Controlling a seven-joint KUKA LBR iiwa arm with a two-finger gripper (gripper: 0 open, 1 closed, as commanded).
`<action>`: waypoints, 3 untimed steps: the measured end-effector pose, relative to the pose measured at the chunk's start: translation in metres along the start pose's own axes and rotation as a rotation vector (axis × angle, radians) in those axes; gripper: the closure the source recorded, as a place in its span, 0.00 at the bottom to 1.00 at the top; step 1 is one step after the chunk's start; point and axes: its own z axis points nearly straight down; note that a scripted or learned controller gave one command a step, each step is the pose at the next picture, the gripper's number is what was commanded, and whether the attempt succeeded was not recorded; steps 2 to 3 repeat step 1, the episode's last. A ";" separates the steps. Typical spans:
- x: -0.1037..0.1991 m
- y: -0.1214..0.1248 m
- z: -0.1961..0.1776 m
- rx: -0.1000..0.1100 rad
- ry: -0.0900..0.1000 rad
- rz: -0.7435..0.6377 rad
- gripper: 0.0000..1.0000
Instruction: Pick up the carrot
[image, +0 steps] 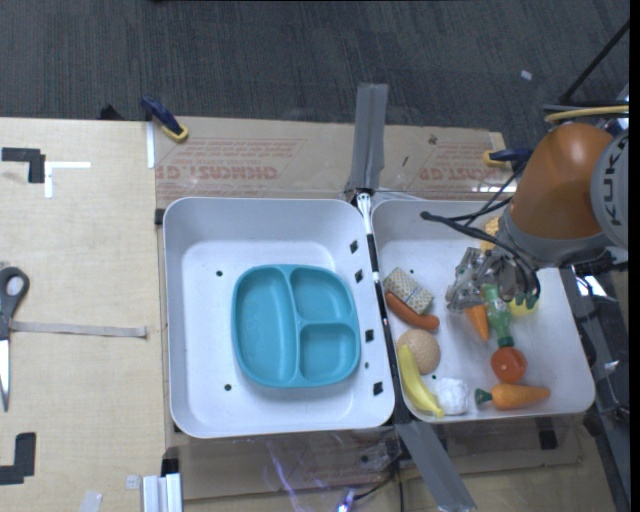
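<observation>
A large orange carrot with a green stalk end lies along the front edge of the right bin. A smaller orange carrot-like piece sits mid-bin beside a green item. My gripper hangs low over the bin's middle, just above and touching close to this smaller orange piece. The grey arm with its orange band reaches in from the right and hides the bin's back right corner. Nothing can be seen held.
The right bin also holds a red tomato, a banana, a tan egg-shaped item, a sausage, a cracker block, a white lump and a yellow piece. A blue divided plate lies in the left bin.
</observation>
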 end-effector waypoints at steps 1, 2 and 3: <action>0.057 0.064 -0.089 -0.002 0.006 -0.173 1.00; 0.057 0.064 -0.089 -0.002 0.006 -0.173 1.00; 0.057 0.064 -0.089 -0.002 0.006 -0.173 1.00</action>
